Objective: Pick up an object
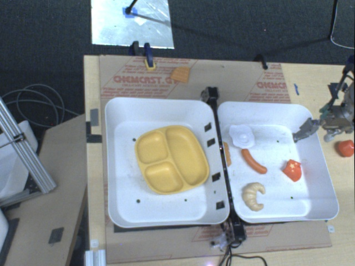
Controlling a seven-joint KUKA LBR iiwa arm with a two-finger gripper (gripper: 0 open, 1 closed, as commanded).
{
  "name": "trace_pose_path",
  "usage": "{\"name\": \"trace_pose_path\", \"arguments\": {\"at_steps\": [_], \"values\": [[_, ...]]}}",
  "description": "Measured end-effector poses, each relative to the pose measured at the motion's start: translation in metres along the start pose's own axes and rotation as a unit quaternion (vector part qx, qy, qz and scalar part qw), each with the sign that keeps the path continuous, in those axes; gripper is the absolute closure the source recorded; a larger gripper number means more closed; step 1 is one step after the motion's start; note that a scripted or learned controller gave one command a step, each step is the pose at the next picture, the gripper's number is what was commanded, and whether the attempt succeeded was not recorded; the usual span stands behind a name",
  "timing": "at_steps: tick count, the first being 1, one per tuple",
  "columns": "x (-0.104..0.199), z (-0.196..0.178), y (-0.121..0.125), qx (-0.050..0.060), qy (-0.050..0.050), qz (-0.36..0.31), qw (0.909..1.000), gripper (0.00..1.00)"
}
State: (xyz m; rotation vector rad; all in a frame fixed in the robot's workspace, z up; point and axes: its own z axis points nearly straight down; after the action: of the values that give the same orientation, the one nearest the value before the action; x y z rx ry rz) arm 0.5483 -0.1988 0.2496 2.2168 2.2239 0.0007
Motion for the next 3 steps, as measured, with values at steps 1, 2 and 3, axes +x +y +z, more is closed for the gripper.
{"name": "trace_pose_path", "arguments": {"at_steps": [1, 2, 3], "values": [[0.047, 0.028, -0.051, 0.002, 0.001, -0.001, 1.0000, 0.00], [0.125, 0.066, -0.061, 0.000, 0.001, -0.002, 1.0000, 0.00], [0.068, 0.167, -0.010, -0.003, -0.001, 0.002, 1.0000, 0.00]]}}
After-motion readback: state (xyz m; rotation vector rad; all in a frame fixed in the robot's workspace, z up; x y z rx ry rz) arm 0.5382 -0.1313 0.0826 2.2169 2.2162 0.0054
